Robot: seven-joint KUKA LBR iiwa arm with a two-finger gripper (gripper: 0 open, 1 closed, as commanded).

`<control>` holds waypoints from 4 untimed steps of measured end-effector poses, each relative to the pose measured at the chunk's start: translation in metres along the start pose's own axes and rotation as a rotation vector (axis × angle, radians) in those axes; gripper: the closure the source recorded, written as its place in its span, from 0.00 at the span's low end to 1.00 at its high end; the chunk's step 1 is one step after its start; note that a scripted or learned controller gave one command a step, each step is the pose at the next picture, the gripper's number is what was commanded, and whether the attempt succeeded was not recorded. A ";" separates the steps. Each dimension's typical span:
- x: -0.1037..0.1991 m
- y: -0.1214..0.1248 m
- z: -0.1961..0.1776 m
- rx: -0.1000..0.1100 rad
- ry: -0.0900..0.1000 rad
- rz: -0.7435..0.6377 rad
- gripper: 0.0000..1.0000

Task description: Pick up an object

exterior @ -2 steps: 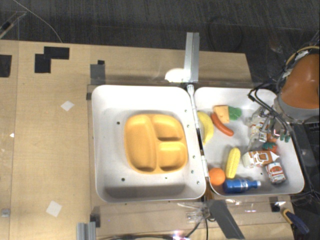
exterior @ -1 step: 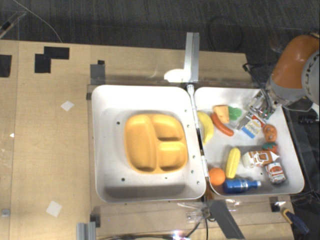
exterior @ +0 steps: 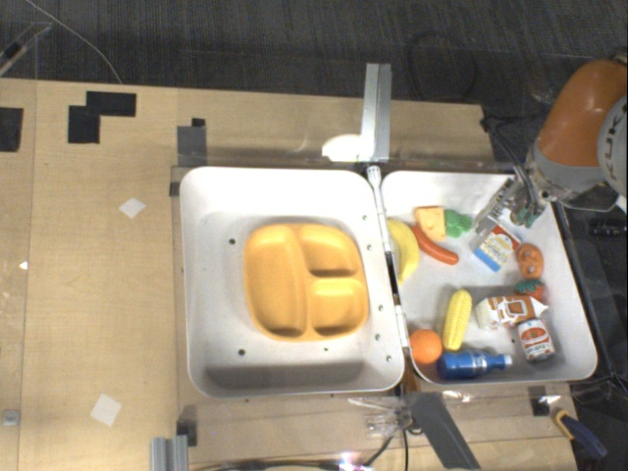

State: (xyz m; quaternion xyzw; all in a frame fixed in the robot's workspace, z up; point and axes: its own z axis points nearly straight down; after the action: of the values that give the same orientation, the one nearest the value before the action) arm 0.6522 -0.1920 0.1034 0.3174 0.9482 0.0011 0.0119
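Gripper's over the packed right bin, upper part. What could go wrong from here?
1. Clutter: the gripper hangs by the small blue-and-white carton, with the red chili pepper and green toy piece close, so it may nudge or catch a neighbour.
2. It is near the white right bin's far wall; a descent could clip it.

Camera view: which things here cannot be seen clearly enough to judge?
- Gripper: small and blurred, so open or shut is unclear.
- Blue-and-white packet: partly under the gripper; contact is unclear.
- Arm: cut off by the right edge.
- Can and carton: labels too small to read.
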 end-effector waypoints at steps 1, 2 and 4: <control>0.000 0.000 0.001 0.000 0.001 -0.001 0.00; 0.069 -0.071 0.012 0.006 0.012 0.022 0.00; 0.040 0.048 0.016 0.009 0.012 0.455 0.00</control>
State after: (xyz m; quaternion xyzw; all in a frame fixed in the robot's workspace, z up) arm 0.6502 -0.1297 0.0871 0.5232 0.8522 0.0014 0.0042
